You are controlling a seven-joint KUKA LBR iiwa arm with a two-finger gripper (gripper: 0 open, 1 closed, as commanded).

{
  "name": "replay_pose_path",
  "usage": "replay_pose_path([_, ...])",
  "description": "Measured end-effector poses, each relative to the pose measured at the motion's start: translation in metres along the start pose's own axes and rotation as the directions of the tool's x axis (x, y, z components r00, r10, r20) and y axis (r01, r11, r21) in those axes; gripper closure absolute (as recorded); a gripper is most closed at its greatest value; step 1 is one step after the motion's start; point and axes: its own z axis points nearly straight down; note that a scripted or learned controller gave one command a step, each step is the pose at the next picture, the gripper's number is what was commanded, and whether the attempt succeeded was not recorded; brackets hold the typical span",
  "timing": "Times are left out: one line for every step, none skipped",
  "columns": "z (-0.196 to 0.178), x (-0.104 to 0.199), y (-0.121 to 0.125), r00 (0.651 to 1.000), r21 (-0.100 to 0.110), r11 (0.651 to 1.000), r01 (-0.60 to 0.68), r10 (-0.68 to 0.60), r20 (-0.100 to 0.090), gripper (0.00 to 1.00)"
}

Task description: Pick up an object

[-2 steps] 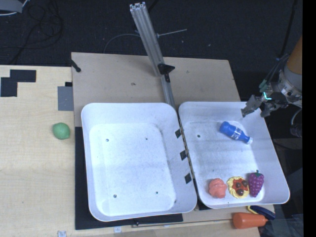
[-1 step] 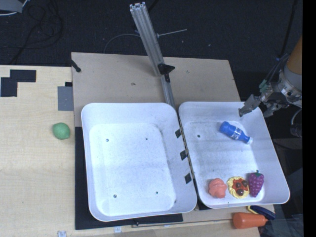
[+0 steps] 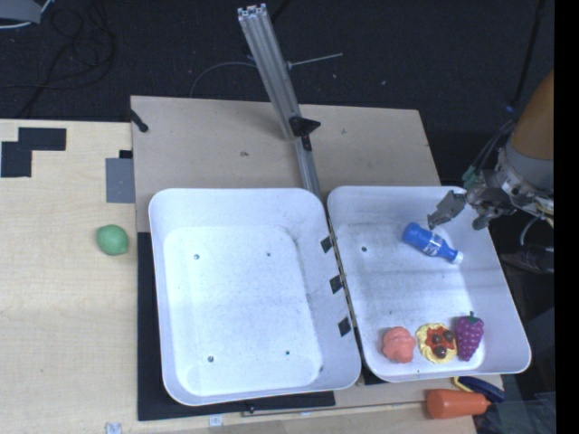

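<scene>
A blue bottle (image 3: 430,241) with a white cap lies on its side in the upper part of the right bin (image 3: 398,287). Along that bin's near edge sit a pink lumpy toy (image 3: 396,344), a yellow and red toy (image 3: 438,342) and a purple grape bunch (image 3: 469,334). My gripper (image 3: 462,215) hangs over the right bin's far right corner, just above and right of the bottle. It is open, its two dark fingers spread, with nothing between them.
The left bin (image 3: 235,287) stands beside the right one. A green ball (image 3: 112,240) rests on the bench left of the bins. An orange toy (image 3: 455,403) lies in front of the right bin. A slanted metal rail (image 3: 279,84) runs down behind the bins.
</scene>
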Motion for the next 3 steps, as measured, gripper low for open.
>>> replay_pose_path([0.062, -0.003, 0.003, 1.000, 0.002, 1.000, 0.000, 0.000, 0.000, 0.00])
replay_pose_path([0.104, -0.002, 0.003, 1.000, 0.000, 1.000, 0.001, -0.001, 0.000, 0.00])
replay_pose_path([0.091, -0.002, 0.004, 1.000, -0.004, 1.000, 0.001, -0.001, 0.001, 1.00])
